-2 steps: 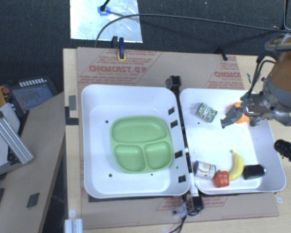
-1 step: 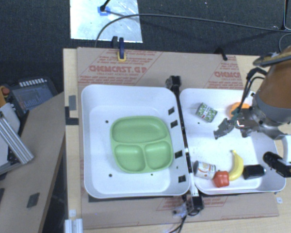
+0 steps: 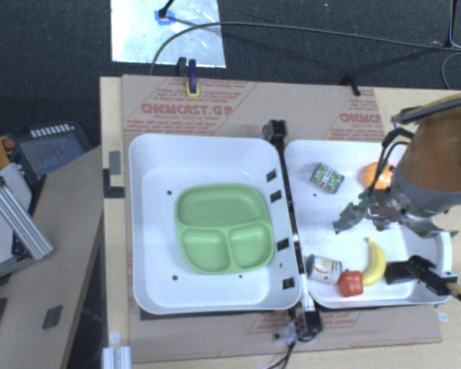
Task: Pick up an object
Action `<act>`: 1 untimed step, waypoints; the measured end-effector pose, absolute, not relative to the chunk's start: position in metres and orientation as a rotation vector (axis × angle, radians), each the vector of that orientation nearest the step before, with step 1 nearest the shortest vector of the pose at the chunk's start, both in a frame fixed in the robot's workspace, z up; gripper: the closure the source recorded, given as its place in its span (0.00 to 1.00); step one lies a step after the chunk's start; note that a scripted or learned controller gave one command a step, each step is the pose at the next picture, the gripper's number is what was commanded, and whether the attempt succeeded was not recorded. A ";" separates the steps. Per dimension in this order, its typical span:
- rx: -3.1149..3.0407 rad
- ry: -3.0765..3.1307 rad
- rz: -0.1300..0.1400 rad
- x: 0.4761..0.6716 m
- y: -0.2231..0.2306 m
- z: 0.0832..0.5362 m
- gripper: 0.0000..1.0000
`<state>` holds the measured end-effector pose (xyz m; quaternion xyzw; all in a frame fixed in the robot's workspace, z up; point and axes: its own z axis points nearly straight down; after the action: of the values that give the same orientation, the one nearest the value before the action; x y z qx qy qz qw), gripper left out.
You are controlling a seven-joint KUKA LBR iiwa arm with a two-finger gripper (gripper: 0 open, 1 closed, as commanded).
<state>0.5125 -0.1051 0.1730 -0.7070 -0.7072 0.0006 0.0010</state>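
Your gripper (image 3: 352, 220) hangs open and empty over the right bin (image 3: 311, 202), and the banana (image 3: 375, 261) lies just below and right of it, near the front wall, its long axis running roughly front to back.

1. Left of the gripper (image 3: 352, 220), bare floor of the right bin (image 3: 323, 206) lies open.
2. Up and left, a small green packet (image 3: 326, 177) stands apart.
3. Just below, a banana (image 3: 375, 261), red pepper (image 3: 351, 283) and small can (image 3: 323, 268) crowd the near wall.
4. Above, an orange fruit (image 3: 374, 175) sits close.
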 end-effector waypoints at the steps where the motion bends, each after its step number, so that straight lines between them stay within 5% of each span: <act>1: -2.219 -2.220 0.002 0.503 -0.104 0.116 0.00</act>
<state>0.5031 -0.1039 0.1165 -0.7069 -0.7073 0.0007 0.0017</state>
